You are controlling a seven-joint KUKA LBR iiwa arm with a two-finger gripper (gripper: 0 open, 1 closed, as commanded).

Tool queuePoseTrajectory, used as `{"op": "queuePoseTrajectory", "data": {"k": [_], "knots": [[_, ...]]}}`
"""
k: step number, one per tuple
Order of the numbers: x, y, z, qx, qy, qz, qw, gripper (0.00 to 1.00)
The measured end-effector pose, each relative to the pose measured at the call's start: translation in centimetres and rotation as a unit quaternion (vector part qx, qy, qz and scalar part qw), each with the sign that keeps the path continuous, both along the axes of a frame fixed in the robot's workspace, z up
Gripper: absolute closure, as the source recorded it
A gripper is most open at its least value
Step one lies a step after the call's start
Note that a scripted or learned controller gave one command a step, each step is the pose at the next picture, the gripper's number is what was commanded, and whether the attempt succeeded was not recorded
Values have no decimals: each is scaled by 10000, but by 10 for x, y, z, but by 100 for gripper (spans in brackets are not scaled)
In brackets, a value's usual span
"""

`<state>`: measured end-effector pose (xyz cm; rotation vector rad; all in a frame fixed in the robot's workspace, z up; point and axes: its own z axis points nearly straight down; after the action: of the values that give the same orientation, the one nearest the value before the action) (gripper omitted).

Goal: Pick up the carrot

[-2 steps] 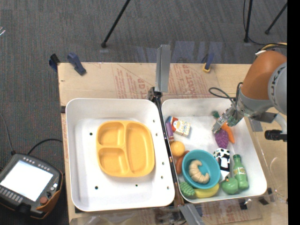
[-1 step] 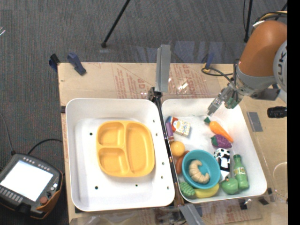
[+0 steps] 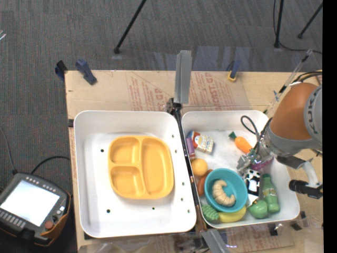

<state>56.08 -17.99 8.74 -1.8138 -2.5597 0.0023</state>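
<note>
The carrot (image 3: 241,143), orange with a small green top, lies in the right bin (image 3: 224,120) near its middle right. My gripper (image 3: 251,162) hangs just below and to the right of it, over the bin floor beside the teal bowl. The arm's orange band (image 3: 295,112) rises to the right. How the jaws stand is too small and dark to make out, and I see nothing between them.
The right bin also holds a teal bowl (image 3: 226,189) with a croissant, an orange (image 3: 199,167), a small carton (image 3: 204,143), a green bottle (image 3: 269,194), a green pepper (image 3: 257,209) and a black-and-white cube (image 3: 253,182). A yellow divided plate (image 3: 140,166) sits in the left bin (image 3: 89,141).
</note>
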Motion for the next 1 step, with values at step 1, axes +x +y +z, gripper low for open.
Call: {"op": "queuePoseTrajectory", "data": {"k": [1], "knots": [[59, -30, 2, 41, 120, -1169, 9931, 100]]}}
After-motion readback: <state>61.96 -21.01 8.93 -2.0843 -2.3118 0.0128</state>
